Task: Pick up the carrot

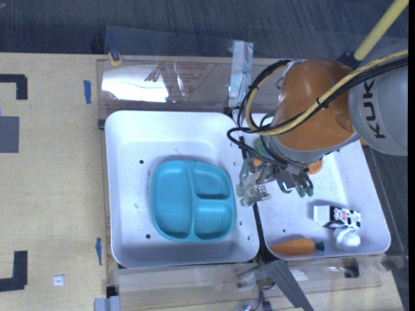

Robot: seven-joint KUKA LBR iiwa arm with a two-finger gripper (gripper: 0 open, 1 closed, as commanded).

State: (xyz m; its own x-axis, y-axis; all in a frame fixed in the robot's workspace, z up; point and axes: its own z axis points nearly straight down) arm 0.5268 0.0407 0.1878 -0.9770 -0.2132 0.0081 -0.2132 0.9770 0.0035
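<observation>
The orange carrot with a green stem end [293, 245] was seen lying on its side near the front edge of the shallow white right-hand bin [373, 193], stem end pointing right. The metal two-finger gripper [272, 185] was hung over the bin's left part, near the divider, well apart from the carrot and nothing was seen between the jaws. How far the jaws were parted could not be told.

For a good grasp, the gripper was judged to need shifting toward the front edge, jaws set across the carrot's narrow width at mid-length, clear of the bin wall and of the small black-and-white toy figure [343, 219] just beside.

Only the white letters "KU" were read on the grey arm [382, 112]. A teal three-compartment plastic tray [192, 200] was noted in the left bin.
</observation>
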